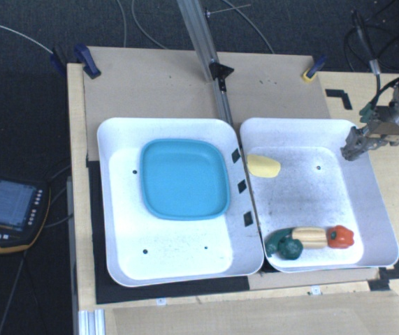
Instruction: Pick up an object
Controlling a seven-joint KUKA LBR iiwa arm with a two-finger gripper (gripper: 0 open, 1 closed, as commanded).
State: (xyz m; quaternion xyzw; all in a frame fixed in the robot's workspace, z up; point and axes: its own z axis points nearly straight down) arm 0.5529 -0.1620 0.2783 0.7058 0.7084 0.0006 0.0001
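Hand (pixel 353 147) hovers at right bin's (pixel 367 187) far rim, yellow object (pixel 263 166) well apart

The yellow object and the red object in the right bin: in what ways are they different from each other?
The yellow object lies alone by the right bin's left wall, at the far side; the red object lies at the near edge, in a row with a tan piece and a green piece. The yellow object is pale and elongated; the red object is bright and rounder. Both lie apart from the gripper.
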